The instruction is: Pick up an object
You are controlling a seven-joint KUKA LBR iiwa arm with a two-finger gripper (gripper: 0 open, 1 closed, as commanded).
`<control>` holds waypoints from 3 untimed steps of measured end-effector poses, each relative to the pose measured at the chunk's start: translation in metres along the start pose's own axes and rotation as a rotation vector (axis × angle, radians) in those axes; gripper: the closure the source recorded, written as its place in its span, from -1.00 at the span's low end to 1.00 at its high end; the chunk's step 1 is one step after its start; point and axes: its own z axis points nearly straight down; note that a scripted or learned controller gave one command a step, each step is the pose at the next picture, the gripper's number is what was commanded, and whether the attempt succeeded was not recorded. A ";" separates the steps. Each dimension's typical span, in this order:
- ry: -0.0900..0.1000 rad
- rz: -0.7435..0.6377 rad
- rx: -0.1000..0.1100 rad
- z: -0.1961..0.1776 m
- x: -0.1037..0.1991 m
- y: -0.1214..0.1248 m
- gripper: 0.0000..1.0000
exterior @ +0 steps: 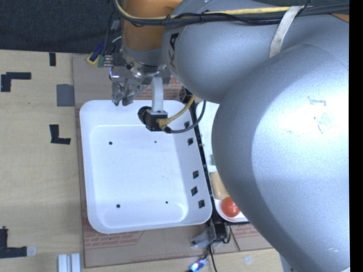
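One grey arm [272, 95] fills the right and upper right of the frame, its orange band [148, 4] at the top centre; below the band the gripper [122, 95] hangs at the upper edge of the left bin [96, 169], its metal tip just over the bin's far rim; whether anything sits in its jaws cannot be told, nor whether they are released or clenched. One black cable fitting [152, 119] dangles beside the gripper over the upper part of the left bin, with a yellowish cable looping to its right. Two white bins lie side by side; the left one takes the centre of the frame, with four small dark dots on its floor and several black squares along its right wall; the right bin [238, 217] shows as a narrow strip at the lower centre-right, the rest hidden beneath the arm. Two objects can be counted in that strip: one orange-red round object [229, 207] near the bottom, and one tan, elongated object [216, 185] just above it, close together; what they are cannot be made out. Several black marks dot the wooden bench [34, 169] at the left.
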 end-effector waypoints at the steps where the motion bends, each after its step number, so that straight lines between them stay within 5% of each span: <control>1: 0.005 -0.002 -0.011 -0.150 0.001 0.024 1.00; 2: -0.002 0.001 0.008 -0.104 -0.007 0.035 1.00; 3: -0.005 0.010 0.012 -0.048 -0.105 0.035 1.00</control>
